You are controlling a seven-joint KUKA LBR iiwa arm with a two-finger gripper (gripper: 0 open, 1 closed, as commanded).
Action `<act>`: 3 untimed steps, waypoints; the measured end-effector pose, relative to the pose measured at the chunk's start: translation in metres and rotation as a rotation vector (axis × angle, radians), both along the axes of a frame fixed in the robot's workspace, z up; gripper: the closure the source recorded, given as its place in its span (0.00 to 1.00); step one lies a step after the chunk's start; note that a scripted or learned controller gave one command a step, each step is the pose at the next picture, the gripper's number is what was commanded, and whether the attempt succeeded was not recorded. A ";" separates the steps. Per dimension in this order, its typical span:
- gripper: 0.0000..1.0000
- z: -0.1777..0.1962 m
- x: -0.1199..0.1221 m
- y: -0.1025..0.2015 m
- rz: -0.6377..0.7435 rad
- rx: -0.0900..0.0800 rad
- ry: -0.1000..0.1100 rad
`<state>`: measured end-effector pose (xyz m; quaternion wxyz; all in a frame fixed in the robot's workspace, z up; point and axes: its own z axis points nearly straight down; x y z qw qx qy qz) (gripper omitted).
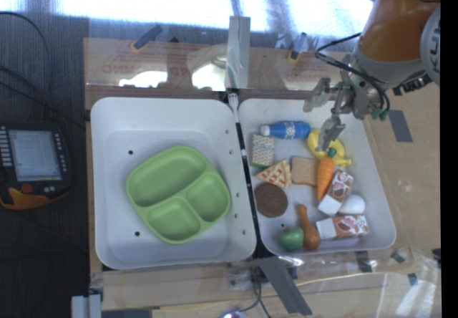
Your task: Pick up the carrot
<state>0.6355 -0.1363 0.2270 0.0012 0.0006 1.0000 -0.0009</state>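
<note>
— Two white bins are sitting side by side on the bench; what is lying in the right bin [379, 188]?

— Toy food is crowding it; the carrot [325, 176] is lying near its middle right, tip pointing down, top touching something yellow [342, 152] half hidden by the gripper [328, 139].

— Is the gripper pinching anything?

— Its fingers are hanging just above the carrot's top; spread or pressed together, I cannot tell; the arm [397, 19] is being cut off at the right.

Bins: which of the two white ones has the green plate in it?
The left bin holds the green plate; the right bin is full of toy food, carrot included.
</note>
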 end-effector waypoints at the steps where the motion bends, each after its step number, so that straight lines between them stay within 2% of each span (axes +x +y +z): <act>1: 0.00 -0.127 -0.053 -0.023 0.085 -0.003 -0.014; 2: 0.00 -0.131 -0.069 0.009 -0.098 -0.004 -0.028; 3: 0.00 -0.131 -0.102 -0.001 -0.116 -0.003 -0.031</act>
